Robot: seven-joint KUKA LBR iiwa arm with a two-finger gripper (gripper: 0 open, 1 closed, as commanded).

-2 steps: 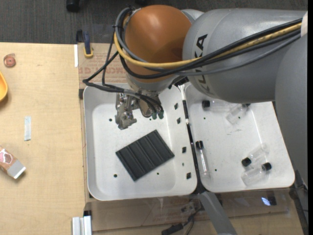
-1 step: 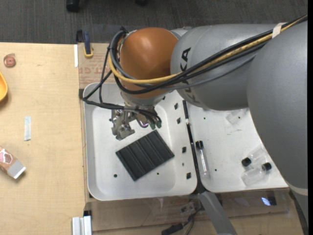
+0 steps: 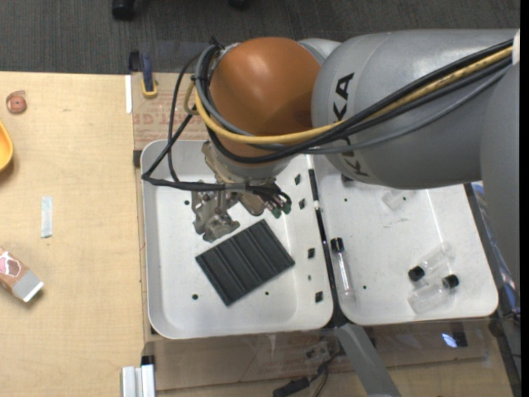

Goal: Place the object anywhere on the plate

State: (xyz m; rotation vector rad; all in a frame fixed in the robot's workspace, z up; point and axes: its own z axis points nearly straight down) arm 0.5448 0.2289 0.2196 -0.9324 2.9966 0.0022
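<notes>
White letters reading "KUKA" run down the grey arm just right of its orange band, and faint reddish print on the cardboard behind the bins is too washed out to read. The arm reaches over the left bin, and its pincer hangs near the middle of that bin, right above the upper left corner of a dark ribbed plate. Whether the pincer is spread or closed, and whether it has hold of anything, cannot be told from this angle; the wrist and cables crowd it.

The plate lies flat and skewed, with bare white floor all round it, widest toward the bin's near edge and left wall. In the right bin, two small clear vials with black caps lie near the right wall, well apart from the plate. A clear tube rests along the rims between the two bins.
</notes>
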